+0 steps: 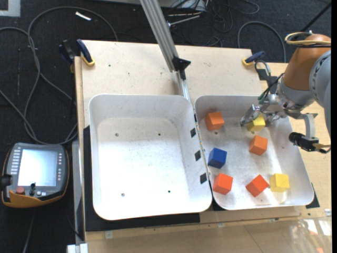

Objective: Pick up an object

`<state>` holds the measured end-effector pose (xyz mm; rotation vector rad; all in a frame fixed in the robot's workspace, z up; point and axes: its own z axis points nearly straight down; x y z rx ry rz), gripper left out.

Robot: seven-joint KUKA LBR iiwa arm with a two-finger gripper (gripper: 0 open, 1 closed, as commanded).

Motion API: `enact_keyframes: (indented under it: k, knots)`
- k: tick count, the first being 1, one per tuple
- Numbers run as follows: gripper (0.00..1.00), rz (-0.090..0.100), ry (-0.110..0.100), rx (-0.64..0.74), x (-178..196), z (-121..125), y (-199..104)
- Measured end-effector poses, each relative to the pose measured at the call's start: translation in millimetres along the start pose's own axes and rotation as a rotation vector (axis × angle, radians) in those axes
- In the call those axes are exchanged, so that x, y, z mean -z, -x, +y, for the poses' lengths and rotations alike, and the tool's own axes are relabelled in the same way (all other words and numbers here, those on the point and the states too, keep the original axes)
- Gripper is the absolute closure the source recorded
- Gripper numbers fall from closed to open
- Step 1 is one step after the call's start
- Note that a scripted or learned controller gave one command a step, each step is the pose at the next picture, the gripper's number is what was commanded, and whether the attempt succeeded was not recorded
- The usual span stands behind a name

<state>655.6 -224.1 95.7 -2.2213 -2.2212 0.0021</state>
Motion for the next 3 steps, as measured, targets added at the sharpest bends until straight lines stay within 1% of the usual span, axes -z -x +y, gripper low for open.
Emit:
enact_keyframes:
  k: [1, 2, 3]
  knots:
    - [1.0, -0.001, 0.004, 0.0, 11, 1, 0]
    - [1.0, 0.001, 0.007, 0.008, 2, 10, -87]
    - [1.0, -0.001, -0.009, 0.001, 4, 19, -105]
